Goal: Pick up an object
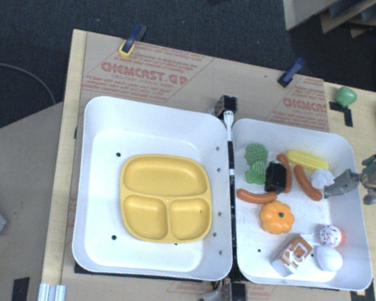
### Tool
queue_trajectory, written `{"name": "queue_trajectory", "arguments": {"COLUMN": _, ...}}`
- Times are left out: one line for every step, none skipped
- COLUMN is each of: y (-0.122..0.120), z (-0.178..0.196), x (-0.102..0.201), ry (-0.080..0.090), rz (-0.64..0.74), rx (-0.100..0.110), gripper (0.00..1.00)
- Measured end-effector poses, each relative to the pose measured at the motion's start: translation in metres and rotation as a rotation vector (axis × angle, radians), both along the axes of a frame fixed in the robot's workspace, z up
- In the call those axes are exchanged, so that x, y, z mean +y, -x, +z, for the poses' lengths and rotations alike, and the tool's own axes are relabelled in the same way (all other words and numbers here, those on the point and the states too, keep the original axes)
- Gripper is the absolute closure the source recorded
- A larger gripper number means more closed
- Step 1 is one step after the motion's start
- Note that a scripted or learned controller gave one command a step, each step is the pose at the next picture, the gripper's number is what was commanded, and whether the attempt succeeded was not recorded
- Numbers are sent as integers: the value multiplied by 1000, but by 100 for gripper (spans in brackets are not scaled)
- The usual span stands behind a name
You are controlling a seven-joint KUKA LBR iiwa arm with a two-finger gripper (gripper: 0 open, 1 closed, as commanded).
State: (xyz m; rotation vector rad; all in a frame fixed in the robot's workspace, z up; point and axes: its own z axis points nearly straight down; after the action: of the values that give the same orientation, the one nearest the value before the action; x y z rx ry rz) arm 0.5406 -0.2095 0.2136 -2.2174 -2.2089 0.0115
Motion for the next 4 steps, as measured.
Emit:
{"name": "queue_trajectory", "arguments": {"y": -3, "z": 8, "x": 1, "ry": 4, "rz": 4, "rx": -14, "gripper": 0}}
{"name": "queue_trajectory", "arguments": {"y": -3, "z": -54, "x": 7, "ry": 0, "rz": 4, "rx": -8, "gripper": 0}}
{"name": "queue_trajectory", "arguments": {"y": -9, "z": -100, "x": 5, "ry": 1, "rz": 4, "rx": -8, "gripper": 0}}
{"name": "queue_trajectory", "arguments": {"y": -9, "z": -131, "x": 6, "ry": 1, "rz": 4, "rx": -8, "gripper": 0}}
